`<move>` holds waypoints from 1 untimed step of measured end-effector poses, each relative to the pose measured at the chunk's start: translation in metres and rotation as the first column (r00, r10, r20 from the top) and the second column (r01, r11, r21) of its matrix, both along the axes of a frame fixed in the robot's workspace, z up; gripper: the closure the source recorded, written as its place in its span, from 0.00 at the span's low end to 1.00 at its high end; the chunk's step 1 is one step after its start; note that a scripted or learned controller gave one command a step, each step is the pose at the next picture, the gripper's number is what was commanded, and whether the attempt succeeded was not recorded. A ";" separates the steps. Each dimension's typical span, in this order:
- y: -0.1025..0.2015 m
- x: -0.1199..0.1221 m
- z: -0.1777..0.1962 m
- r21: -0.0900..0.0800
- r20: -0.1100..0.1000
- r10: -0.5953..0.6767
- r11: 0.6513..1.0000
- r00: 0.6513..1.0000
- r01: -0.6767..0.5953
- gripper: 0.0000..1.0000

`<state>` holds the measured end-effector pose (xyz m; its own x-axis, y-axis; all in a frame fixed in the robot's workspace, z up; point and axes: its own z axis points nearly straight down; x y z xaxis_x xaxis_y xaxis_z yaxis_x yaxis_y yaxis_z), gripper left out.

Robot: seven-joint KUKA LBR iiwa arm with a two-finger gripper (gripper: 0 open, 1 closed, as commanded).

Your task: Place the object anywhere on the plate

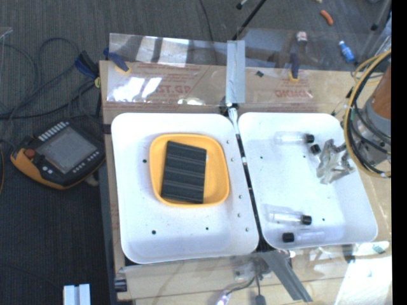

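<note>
A: Where is the claw sitting?

B: It is hanging low over the right bin, near that bin's right wall, with the grey arm reaching in from the right edge. Its metal fingers are pointing left and look spread a little, but they are blurring into the white floor, so I cannot tell whether they are apart or together. Nothing is showing between them.

A: What is lying around it?

B: Just up and left of it a clear vial with a black cap is lying on its side, and a loose black cap is resting between that vial and the claw. Further down the same bin a second vial is lying flat, with another black cap just below it.

A: And the task's thing?

B: The black block, ribbed and rectangular, is lying flat on the yellow plate, roughly in the middle and turned slightly. The plate is sitting in the left bin, well apart from the claw.

A: Anything beyond the bins?

B: Both bins are resting on the table, which is carrying clear plastic sheeting along its far side. A pendant with a screen is lying on the dark floor to the left.
</note>
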<state>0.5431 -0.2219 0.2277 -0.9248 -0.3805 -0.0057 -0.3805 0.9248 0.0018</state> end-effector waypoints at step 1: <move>0.000 0.000 0.000 0.000 0.000 0.000 1.000 1.000 0.000 0.00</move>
